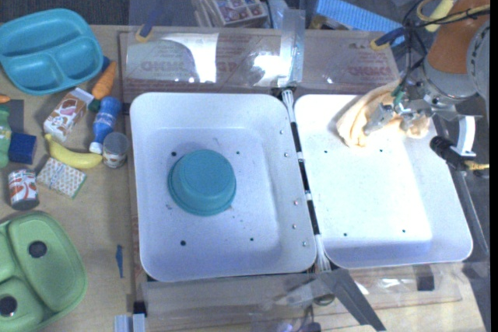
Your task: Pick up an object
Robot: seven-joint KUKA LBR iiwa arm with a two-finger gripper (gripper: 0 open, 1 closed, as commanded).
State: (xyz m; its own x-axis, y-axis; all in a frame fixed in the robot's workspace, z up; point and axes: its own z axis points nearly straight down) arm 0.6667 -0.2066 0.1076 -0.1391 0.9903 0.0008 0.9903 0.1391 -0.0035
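Grabbing nothing is the main risk here. Well off to the pincer's left, the teal round plastic bowl (202,181) sits upside down in the middle of the left shallow white bin (156,136), untouched and far out of reach of the arm as it stands. Its smooth domed back would likely be hard for two fingers to span anyway.

Just left of the pincer, and touching it as far as the view tells, a pale yellow, soft-looking curved object (359,117) lies in the far corner of the right shallow white bin (389,206). It may be cloth or a rubbery toy; I cannot tell which. Lying so close to the bin wall, it could be pushed against the rim or slip out sideways if the fingers close off-centre, and a limp thing may sag free on lifting.

The two-finger pincer (397,114) is low over that corner, tilted toward the pale object. Whether it is apart, together or clamped on anything I cannot tell; the metal parts blur together.

The grey arm with the orange band (455,50) reaches in from the right, bent down steeply at the wrist.
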